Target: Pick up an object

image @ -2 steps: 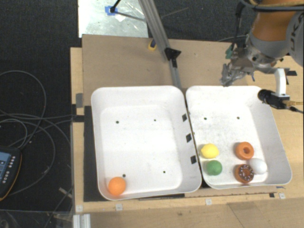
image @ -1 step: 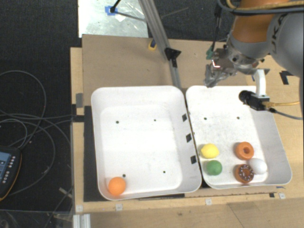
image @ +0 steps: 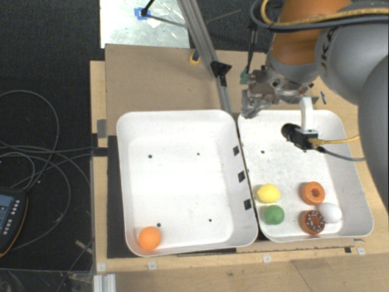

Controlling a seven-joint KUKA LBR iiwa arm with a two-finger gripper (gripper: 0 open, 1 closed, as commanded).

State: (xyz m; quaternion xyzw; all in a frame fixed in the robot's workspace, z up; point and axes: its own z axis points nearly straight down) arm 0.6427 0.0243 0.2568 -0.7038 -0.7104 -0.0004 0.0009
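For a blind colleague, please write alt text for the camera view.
The gripper hangs above the far edge of the right bin, away from a yellow ball, green ball, orange ring, chocolate donut and white ball near its front. The left bin has an orange ball.

Two white bins (image: 182, 123); orange ball (image: 149, 238), yellow ball (image: 268, 193), green ball (image: 273, 215), orange ring (image: 312, 193), brown speckled doughnut (image: 312, 222), white ball (image: 331, 212).
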